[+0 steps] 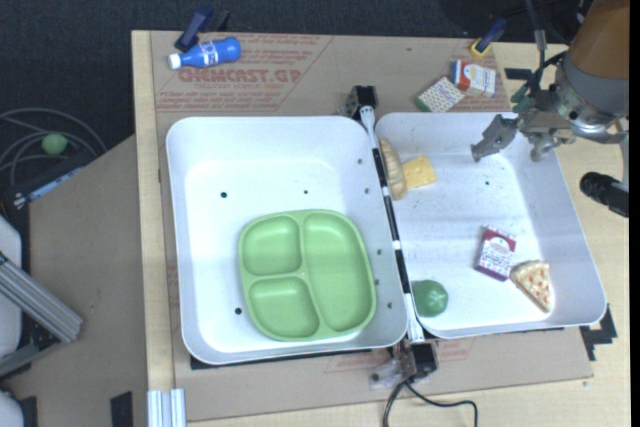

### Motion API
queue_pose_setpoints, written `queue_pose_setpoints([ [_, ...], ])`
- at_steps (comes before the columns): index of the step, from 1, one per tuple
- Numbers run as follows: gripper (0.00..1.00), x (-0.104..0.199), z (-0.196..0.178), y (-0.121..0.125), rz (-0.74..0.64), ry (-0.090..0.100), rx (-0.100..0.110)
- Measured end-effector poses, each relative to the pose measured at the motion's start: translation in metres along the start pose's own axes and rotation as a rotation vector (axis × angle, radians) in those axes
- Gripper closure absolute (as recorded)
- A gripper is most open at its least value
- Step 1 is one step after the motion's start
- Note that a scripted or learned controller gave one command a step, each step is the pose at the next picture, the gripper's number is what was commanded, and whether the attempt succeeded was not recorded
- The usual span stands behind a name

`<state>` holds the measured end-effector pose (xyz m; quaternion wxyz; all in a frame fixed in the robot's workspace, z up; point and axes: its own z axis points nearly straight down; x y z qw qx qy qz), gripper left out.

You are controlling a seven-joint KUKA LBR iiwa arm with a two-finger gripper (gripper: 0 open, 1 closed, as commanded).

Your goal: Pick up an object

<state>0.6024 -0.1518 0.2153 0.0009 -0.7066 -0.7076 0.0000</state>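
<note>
The right bin (560, 205) holds a tan bread roll (391, 170) beside a yellow cheese wedge (420, 172) at its left wall. A red packet (496, 253) and a pizza slice (534, 285) lie near its front right. A green ball (430, 297) rests in the front left corner. My gripper (516, 142) hangs over the bin's back right part, open, its two grey fingers (488, 137) spread with nothing between them. It stands well apart from all the objects.
A green divided plate (303, 273) lies in the left bin (200, 215). Behind the bins on the bench sit a blue and white bottle (205, 52) and small boxes (455, 87). Cables (30, 155) coil at the far left.
</note>
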Motion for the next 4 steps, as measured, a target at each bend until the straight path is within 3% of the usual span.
queue_pose_setpoints([
  [1,0.00,-0.020,0.121,-0.053,0.003,0.000,0.004],
  [2,0.00,-0.024,0.131,-0.117,0.002,0.000,0.001],
  [3,1.00,-0.023,0.121,-0.116,0.002,-0.001,-0.002],
  [4,1.00,0.034,0.123,-0.072,-0.001,-0.001,-0.003],
])
